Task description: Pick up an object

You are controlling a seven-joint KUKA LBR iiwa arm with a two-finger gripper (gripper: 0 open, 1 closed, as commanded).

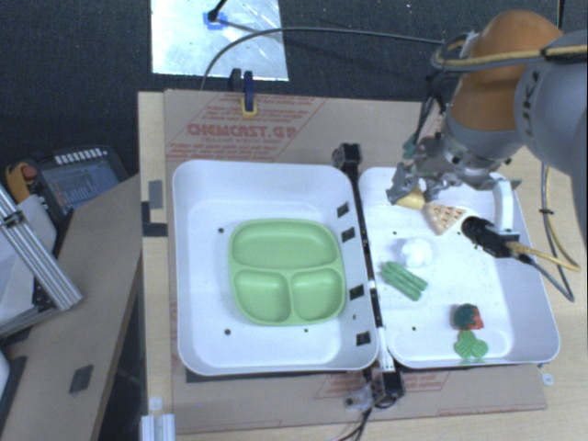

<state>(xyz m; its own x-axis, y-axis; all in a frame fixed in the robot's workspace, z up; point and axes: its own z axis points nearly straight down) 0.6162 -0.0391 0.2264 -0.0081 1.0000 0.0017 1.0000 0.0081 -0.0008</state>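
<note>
- Brown cardboard covers the bench (276, 122), and two white bins sit on it side by side.
- A green divided tray (285, 272) lies in the left bin (197, 246).
- Loose pieces lie in the right bin (544, 336): a tan wedge (446, 217), a white lump (415, 251), a green ribbed piece (404, 280), a red-and-green piece (468, 317) and a green leaf shape (470, 345).
- Low over the right bin's far left corner is the end effector (411, 189), just beside the tan wedge, which looks like the likeliest target.
- Whether the end effector is apart or together cannot be told from this angle, and nothing is clearly held.
- Every piece appears to rest on the bin floor, so the grasp and the lift are judged still to come.
</note>
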